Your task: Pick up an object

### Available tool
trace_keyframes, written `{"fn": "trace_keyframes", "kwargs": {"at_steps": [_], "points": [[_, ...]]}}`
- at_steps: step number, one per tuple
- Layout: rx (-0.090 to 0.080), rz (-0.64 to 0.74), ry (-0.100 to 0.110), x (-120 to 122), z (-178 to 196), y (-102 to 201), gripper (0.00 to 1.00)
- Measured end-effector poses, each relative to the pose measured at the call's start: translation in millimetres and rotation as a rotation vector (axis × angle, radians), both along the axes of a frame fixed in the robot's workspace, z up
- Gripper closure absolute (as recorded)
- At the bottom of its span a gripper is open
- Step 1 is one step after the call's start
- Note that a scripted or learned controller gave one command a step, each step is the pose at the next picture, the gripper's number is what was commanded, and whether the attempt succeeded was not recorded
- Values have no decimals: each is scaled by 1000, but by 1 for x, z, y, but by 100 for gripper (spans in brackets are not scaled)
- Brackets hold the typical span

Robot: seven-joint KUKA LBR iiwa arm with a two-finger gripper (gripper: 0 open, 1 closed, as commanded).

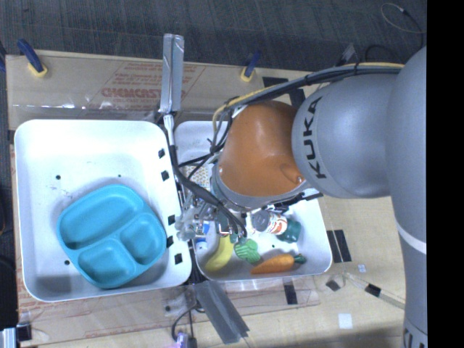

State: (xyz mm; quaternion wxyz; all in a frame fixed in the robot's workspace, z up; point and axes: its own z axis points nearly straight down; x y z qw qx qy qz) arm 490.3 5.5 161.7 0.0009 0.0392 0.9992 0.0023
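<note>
The bench (pixel 94 75) is topped with a tan cardboard-like sheet printed with faint red lettering near its twelve o'clock edge, where two blue clamps (pixel 32 58) pinch it down, one toward ten o'clock, the other nearer the middle. Two shallow white bins sit directly on it, side by side and touching along a shared rim: the left bin (pixel 36 194) toward nine o'clock, the right bin (pixel 315 249) near the centre. Strips of black tape (pixel 338 245) mark the board around four o'clock, and a thin pen-like stick (pixel 377 291) lies loose toward five o'clock.
</note>
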Motion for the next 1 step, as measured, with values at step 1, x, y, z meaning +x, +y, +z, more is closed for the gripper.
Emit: {"fn": "trace_keyframes", "kwargs": {"at_steps": [1], "points": [[-5,-28,0,-13,61,27,100]]}}
